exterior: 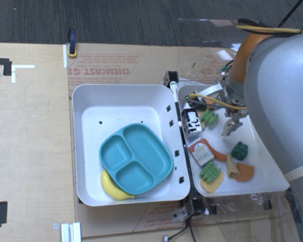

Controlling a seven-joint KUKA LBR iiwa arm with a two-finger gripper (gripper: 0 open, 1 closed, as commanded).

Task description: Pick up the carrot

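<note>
The carrot (218,154) is a slim orange piece lying in the middle of the right bin (265,183), beside a small red and white packet (202,154). My gripper (231,127) hangs over the same bin, a little up and to the right of the carrot and apart from it. The grey arm with its orange band (245,54) comes in from the right and hides the bin's far right part.
The right bin also holds a dark green broccoli (239,150), a brown pastry (241,172), a leafy green piece on a yellow item (210,172), a green toy (209,118) and a black and white tag (192,122). The left bin (86,105) holds a teal divided plate (136,158) and a banana (112,187).
</note>
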